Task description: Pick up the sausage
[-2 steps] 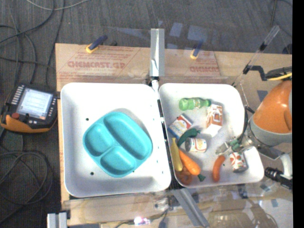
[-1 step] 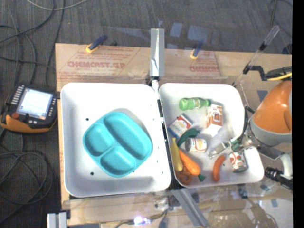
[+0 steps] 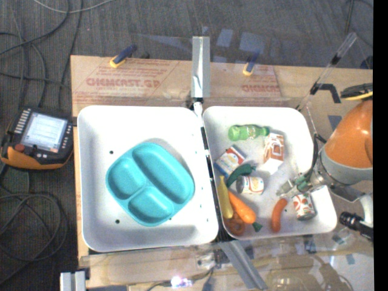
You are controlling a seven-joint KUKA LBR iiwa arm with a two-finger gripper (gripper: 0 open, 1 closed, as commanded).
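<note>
The sausage (image 3: 277,214) is a short, smooth, orange-red link with rounded ends. It lies flat on the white floor of the right-hand bin, close to that bin's near wall, running lengthwise from the near wall toward the far one with a slight curve. It sits just below and a little to the left of where my fingers hang, untouched, nothing resting on it.

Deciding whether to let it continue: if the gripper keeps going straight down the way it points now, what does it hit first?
Probably the sausage: the gripper hangs just above and right of its upper end. Depth is unclear, so it might clip the can beside it instead.
</note>
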